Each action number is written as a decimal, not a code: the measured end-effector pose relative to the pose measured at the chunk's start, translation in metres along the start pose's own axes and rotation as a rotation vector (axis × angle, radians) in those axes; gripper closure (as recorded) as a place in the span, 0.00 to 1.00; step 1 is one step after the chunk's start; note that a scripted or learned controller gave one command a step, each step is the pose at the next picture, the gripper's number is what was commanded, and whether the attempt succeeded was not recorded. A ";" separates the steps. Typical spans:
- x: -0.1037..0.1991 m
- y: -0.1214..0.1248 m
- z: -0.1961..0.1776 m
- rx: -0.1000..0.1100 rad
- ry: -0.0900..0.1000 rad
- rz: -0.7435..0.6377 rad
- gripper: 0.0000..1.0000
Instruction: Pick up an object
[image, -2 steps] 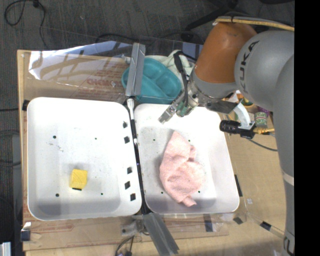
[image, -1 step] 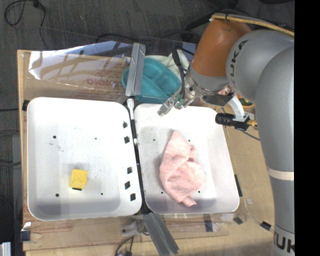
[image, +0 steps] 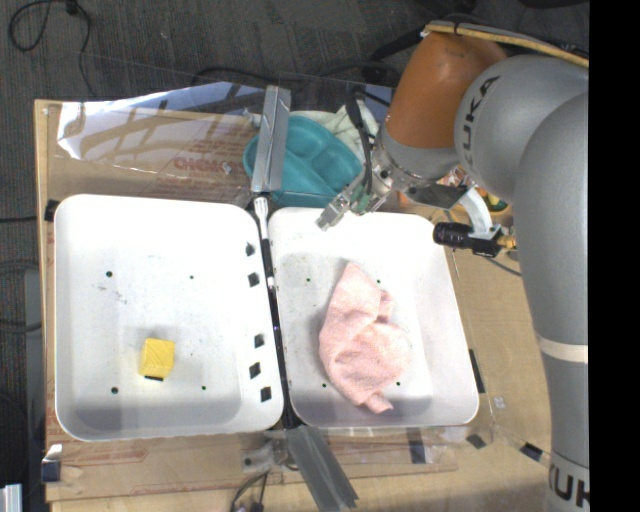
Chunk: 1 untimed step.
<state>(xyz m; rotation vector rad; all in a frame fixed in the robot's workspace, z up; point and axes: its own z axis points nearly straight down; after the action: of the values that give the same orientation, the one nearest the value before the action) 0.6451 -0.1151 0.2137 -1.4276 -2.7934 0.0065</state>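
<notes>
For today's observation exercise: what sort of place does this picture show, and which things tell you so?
Probably a robotics lab's grasping test bench. A grey arm reaches over two white bins set side by side, holding just a yellow block and a pink cloth, with cables on the floor.

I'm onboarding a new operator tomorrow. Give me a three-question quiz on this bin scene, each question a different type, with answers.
1. True or false: the pink cloth lies in the left bin.
2. Multiple choice: what lies in the left bin? A) a yellow block B) a pink cloth C) a teal tray
3. Short answer: over which edge of the right bin does the gripper hang?

Key
1. False; it lies in the right bin.
2. A.
3. The far edge, near the teal tray that lies outside the bins, well apart from the cloth.
</notes>
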 end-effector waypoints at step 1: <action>0.000 0.001 -0.008 0.002 0.001 -0.004 1.00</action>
<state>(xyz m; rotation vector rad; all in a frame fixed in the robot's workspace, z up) 0.6458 -0.1146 0.2217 -1.4205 -2.7946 0.0088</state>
